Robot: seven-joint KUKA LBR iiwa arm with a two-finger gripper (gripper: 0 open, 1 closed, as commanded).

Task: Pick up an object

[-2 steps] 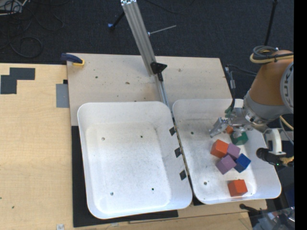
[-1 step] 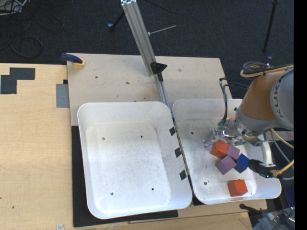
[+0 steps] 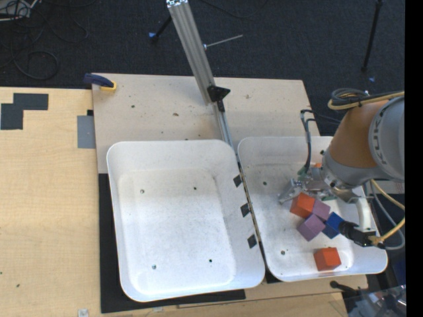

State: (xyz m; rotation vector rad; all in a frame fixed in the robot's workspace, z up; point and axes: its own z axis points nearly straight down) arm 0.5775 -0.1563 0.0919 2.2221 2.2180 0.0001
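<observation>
The right bin (image 3: 277,256) holds several small blocks. An orange block (image 3: 303,205) lies just under my gripper (image 3: 295,191), which hangs low over the bin's middle right. Two purple blocks (image 3: 313,222) sit beside the orange one, and a blue block (image 3: 333,224) lies to their right. A second orange block (image 3: 327,258) rests alone near the bin's front right corner. The arm (image 3: 363,144) comes in from the right and covers part of the bin's right side. The metal fingers are blurred against the bin floor.
The left bin (image 3: 132,269) stands beside the right one, with black clips (image 3: 244,210) along the shared rim. A slanted aluminium bar (image 3: 195,51) rises behind the bins. Cables (image 3: 380,233) hang at the right bin's edge.
</observation>
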